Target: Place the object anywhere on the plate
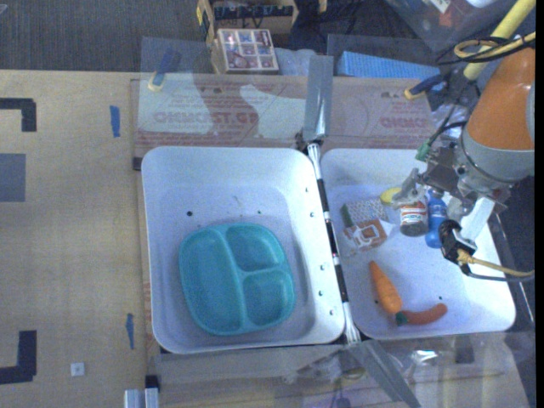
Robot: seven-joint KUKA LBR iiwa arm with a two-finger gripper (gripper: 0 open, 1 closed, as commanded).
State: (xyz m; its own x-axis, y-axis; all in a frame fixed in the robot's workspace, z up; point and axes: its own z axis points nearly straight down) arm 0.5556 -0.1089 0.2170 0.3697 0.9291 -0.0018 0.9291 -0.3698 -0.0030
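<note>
A teal divided plate [238,277] lies in the left bin [166,172] with nothing on it. The right bin [493,304] holds several small things: an orange carrot [387,289], a reddish sausage-shaped piece [422,315], a small printed carton [367,234], a grey speckled packet [364,210], a little can [414,218], a blue bottle [435,221] and a yellow piece [390,196]. My gripper [422,187] hangs low over the back of the right bin, just above the can and the yellow piece. Its body hides what lies directly beneath it.
A divider wall [325,228] separates the two bins. Cardboard panels [221,113] stand behind the bins, with boxes and cables further back. A yellow cable [489,266] loops off the wrist over the right bin's right side.
</note>
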